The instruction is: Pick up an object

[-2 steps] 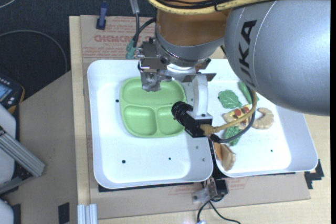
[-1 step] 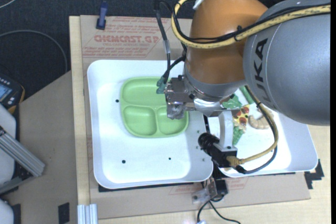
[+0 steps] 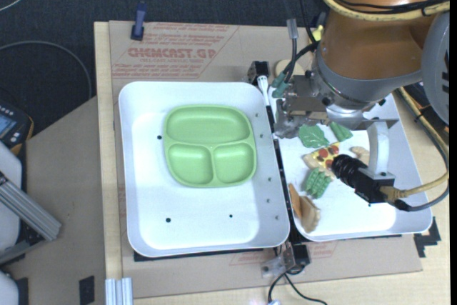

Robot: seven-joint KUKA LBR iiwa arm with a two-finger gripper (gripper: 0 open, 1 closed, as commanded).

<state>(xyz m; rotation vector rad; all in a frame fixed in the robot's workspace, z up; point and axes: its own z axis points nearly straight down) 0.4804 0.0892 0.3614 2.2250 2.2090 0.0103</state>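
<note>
My gripper (image 3: 291,119) hangs low over the far left part of the right bin (image 3: 357,225), below the big orange and grey arm. Just right of it lie green toy pieces (image 3: 312,135). A red and yellow item (image 3: 325,152) and a green ridged toy (image 3: 315,182) sit closer to the front, with a tan, bread-like piece (image 3: 305,207) near the front left corner. The arm hides the back of this bin.
The left bin (image 3: 143,225) holds a light green divided plate (image 3: 211,145). A black cable fitting (image 3: 360,181) juts across the right bin. Cardboard (image 3: 171,46) lies under both bins, with a blue clip (image 3: 138,21) at its far edge.
</note>
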